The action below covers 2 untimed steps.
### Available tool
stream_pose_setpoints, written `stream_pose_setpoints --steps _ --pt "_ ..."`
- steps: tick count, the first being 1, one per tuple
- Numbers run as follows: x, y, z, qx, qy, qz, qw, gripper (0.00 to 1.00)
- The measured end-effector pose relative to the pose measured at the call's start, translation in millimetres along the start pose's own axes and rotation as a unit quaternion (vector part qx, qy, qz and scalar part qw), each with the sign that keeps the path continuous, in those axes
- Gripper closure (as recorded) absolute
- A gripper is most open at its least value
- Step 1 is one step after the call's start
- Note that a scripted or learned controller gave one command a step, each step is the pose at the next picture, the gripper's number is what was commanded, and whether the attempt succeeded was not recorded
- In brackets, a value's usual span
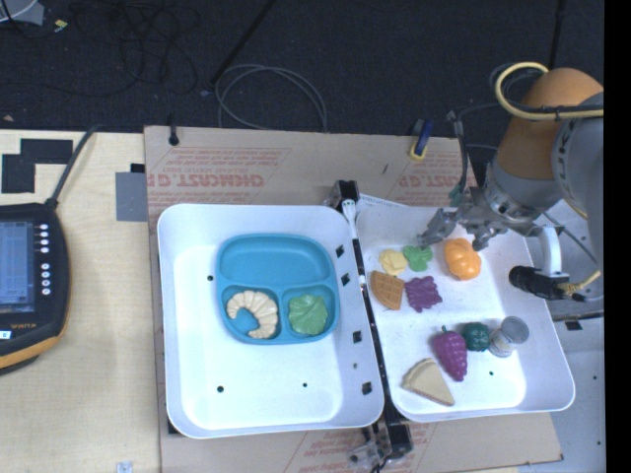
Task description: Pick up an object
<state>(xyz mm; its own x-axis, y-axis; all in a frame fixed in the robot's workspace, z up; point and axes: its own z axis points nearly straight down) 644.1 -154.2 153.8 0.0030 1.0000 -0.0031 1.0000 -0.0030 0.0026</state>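
Observation:
My gripper point(461, 233) hovers over the back of the right bin point(537, 387), its fingers spread open with nothing held between them. Just in front of it lies an orange toy fruit point(461, 260). To the fruit's left sit a small green piece point(417, 257) and a yellow piece point(393, 261). Nearer the front lie a brown waffle point(386, 290), a purple leaf shape point(423, 293), purple grapes point(451, 353), a dark green item point(476, 336), a grey can point(509, 335) and a sandwich wedge point(428, 381).
The left bin point(187, 363) holds a blue divided plate point(271, 259) with a croissant point(253, 312) and a green lettuce piece point(309, 313). A pendant with a screen point(25, 274) lies at the bench's far left. Cables run behind the bins.

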Motion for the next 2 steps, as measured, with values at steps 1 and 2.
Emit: stream_pose_setpoints --steps 1,2 --pt "-49 -1 68 0.002 0.000 -0.001 1.0000 0.00" --pt "-47 0 54 0.001 0.001 -0.002 1.0000 1.00"
